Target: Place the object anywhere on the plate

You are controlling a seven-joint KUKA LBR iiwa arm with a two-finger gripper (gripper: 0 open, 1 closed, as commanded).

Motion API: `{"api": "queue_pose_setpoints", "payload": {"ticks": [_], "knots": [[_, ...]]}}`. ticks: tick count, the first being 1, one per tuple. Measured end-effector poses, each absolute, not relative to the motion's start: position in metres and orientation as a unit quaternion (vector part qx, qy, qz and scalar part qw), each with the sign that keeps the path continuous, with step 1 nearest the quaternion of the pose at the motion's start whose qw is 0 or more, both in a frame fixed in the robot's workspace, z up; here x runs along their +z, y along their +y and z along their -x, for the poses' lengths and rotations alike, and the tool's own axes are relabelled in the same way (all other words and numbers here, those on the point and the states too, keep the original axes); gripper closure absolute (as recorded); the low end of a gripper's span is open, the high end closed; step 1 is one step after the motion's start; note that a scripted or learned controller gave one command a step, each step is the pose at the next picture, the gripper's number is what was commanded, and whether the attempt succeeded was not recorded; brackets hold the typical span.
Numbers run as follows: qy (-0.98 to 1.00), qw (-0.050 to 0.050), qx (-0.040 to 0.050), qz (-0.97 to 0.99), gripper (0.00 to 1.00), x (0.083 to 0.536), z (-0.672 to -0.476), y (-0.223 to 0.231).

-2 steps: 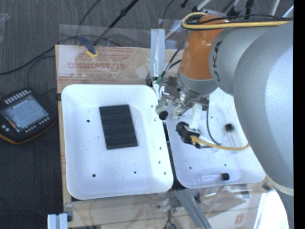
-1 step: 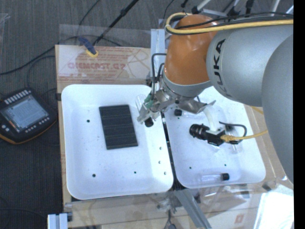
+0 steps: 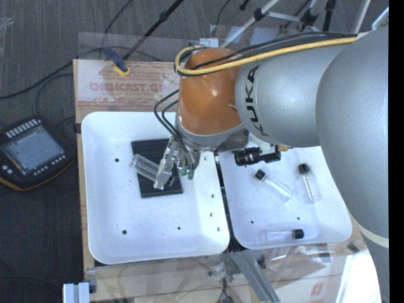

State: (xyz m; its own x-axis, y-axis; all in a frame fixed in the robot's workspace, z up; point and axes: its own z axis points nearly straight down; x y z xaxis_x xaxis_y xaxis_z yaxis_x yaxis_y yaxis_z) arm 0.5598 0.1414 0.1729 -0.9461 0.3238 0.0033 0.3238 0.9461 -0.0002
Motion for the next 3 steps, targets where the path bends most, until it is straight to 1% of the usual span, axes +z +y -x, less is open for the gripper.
{"api": "queue_pose_setpoints", "payload": {"ticks": [1,2,3], "knots": [[-0.999,0.0,-0.0007,0.047,1.0,0.231,-0.531,0.23],[-1.0,0.0,0.0002,0.021,1.0,0.279,-0.578,0.233],[-1.0,0.0,0.0,-0.004,1.0,0.301,-0.528,0.233]]}}
